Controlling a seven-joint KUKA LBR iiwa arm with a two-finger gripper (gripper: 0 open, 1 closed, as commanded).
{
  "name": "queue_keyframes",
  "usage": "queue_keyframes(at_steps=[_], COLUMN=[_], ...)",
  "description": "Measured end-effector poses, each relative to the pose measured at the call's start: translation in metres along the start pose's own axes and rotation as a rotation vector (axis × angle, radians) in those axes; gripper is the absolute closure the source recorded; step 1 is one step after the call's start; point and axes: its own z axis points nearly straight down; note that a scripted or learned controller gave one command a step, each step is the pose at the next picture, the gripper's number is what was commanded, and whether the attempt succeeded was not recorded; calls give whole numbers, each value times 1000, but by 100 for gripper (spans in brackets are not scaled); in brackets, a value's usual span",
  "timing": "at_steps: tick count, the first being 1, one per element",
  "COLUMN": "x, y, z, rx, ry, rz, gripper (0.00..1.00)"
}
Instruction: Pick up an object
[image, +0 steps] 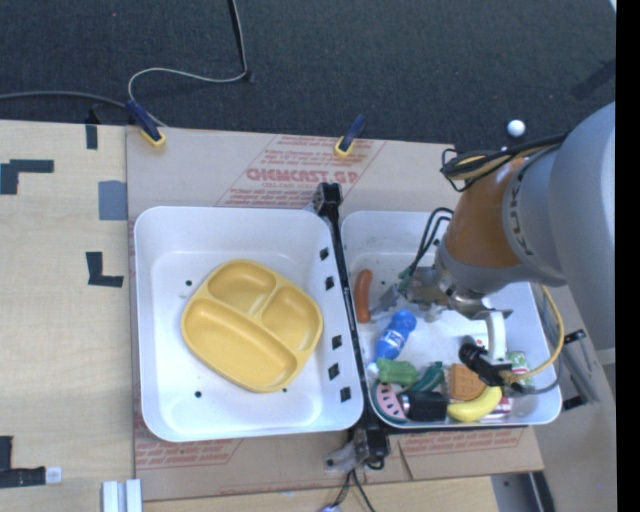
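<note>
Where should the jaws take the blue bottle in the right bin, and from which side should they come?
Probably across the middle of the blue bottle, coming straight down from above. It lies on its side, tilted toward the divider, with its long sides mostly free. The jaws should close across its narrow width. The green toy crowds its lower end, so stay higher on the body.

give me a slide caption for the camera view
KUKA arm reaching into the right bin of small items, gripper above a blue bottle; yellow tray in the left bin.

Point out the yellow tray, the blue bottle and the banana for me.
Yellow tray (252, 322), camera view, on its centre divider.
Blue bottle (396, 334), camera view, on its body.
Banana (474, 405), camera view, on its middle curve.
</note>
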Motion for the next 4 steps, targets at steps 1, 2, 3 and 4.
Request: queue_keyframes(at_steps=[1, 2, 3, 4], x=[0, 0, 1, 1], y=[0, 0, 0, 0], z=[-9, -9, -19, -18], rx=[0, 0, 2, 2], ry=[0, 0, 1, 0], rz=[0, -1, -2, -2], gripper=[100, 0, 100, 0])
